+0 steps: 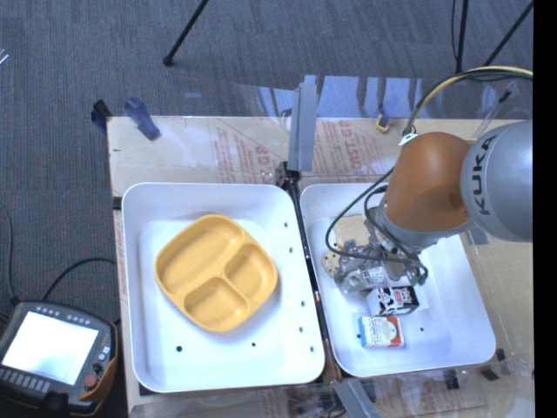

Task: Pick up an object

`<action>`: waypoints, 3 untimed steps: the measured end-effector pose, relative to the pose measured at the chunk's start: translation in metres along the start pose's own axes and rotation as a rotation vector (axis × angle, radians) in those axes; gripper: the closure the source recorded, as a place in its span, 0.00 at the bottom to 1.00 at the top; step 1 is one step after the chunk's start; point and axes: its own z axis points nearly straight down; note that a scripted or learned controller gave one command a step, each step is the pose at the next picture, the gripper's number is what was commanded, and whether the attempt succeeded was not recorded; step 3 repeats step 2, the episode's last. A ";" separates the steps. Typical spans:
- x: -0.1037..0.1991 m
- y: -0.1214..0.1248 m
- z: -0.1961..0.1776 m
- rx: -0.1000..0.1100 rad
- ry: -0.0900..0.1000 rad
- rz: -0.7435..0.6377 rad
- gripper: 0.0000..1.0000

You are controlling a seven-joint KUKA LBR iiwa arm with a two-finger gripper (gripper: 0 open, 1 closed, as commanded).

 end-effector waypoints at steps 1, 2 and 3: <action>-0.005 0.000 -0.001 0.000 -0.004 -0.270 1.00; 0.025 0.068 -0.120 0.003 -0.011 -0.402 1.00; 0.025 0.068 -0.120 0.003 -0.011 -0.402 1.00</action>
